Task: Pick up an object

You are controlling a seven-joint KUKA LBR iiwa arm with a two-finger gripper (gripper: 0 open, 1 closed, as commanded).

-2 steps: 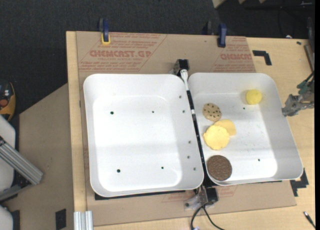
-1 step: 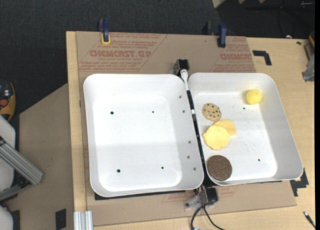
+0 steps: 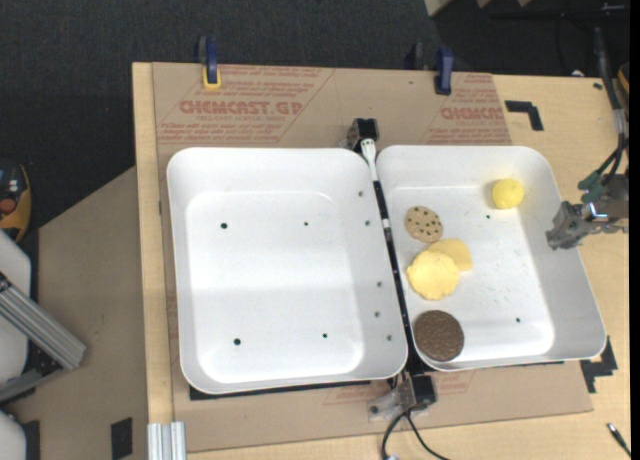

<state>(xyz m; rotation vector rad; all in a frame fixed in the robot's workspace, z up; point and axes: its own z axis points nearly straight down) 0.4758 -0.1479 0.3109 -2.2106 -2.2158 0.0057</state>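
Right bin: the shallow white plastic right bin [image 3: 530, 343] carries every loose item, so any pick has to happen here; this is a judgement from the layout.
Left bin: the shallow white plastic left bin [image 3: 200, 248] sits edge to edge with the right one, likely as the drop side.
Bench: the brown board bench [image 3: 300, 98] has two blue clamps [image 3: 209, 51] at its far edge, seemingly there to stop it sliding.
Ball: the small yellow round ball [image 3: 507, 193] lies alone near the far right corner of the right bin, well apart from the rest and nearest the tool, so it looks the easiest target.
Cookie: the tan chocolate-chip cookie [image 3: 423, 223] lies flat near the dividing edge.
Yellow pieces: the pale yellow flat round piece [image 3: 433, 275] overlaps a second pale yellow piece [image 3: 456, 252] behind it; touching neighbours would make a clean grip harder.
Brown disc: the dark brown round disc [image 3: 439, 335] rests at the near left corner, close against the wall, awkward to straddle.
Tool: the grey metal two-finger tool [image 3: 566, 228] hangs at the right rim of the right bin, near the ball but apart from it.
Tool state: too small and blurred here; I cannot tell how wide it stands, and nothing is seen in it.
Progress: the pick appears not yet made.
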